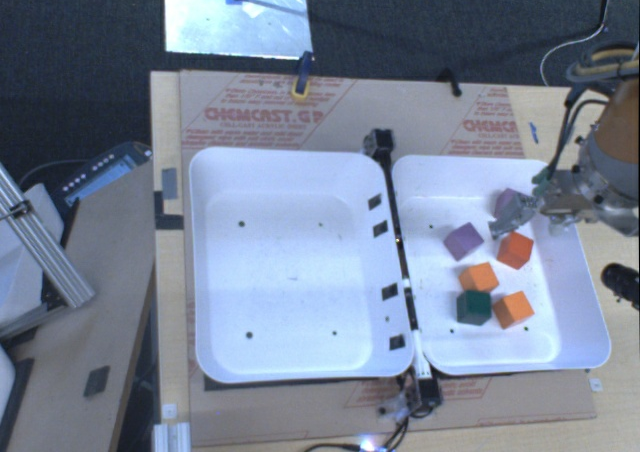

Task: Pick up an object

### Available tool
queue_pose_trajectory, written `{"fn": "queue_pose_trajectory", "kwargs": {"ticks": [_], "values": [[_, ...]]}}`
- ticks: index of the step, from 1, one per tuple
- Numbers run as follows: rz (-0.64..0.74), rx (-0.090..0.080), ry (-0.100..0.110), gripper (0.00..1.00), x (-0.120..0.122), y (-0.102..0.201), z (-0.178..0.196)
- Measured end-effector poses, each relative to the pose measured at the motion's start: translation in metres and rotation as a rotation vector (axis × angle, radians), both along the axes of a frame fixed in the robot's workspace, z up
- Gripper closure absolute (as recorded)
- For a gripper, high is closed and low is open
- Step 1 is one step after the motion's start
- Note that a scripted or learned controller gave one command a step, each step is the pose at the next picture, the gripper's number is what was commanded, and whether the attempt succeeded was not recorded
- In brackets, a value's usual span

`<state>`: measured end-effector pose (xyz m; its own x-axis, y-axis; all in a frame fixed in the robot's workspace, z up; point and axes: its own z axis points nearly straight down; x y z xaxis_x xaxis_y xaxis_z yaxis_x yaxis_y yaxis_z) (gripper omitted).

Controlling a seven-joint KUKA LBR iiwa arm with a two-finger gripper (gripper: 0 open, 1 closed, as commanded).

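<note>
Nearest the camera in the right bin (580,345), a dark green block (473,308) and an orange block (513,309) lie together, a second orange block (478,277) just behind them. Farther back sit a purple block (463,240) and a red-orange block (515,249). Beyond these the jaws (506,215) hang low beside a mauve block (510,203); whether they are spread or pinching it cannot be told. Nothing looks lifted yet, so the pick remains undone.

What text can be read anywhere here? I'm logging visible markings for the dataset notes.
"CHEMCAST GP": red print on the board's protective film behind the left bin.
"CHEMCAST": the same print, partly cut off, behind the right bin.
Smaller red lines around both: too blurred to read.
</note>
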<state>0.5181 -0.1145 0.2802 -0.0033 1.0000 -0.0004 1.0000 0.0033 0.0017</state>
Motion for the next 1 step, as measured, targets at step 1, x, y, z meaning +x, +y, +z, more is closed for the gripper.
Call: {"fn": "queue_pose_trajectory", "kwargs": {"ticks": [1], "values": [[-0.004, 0.002, 0.010, 0.00, 0.0012, -0.0219, -0.1407]]}}
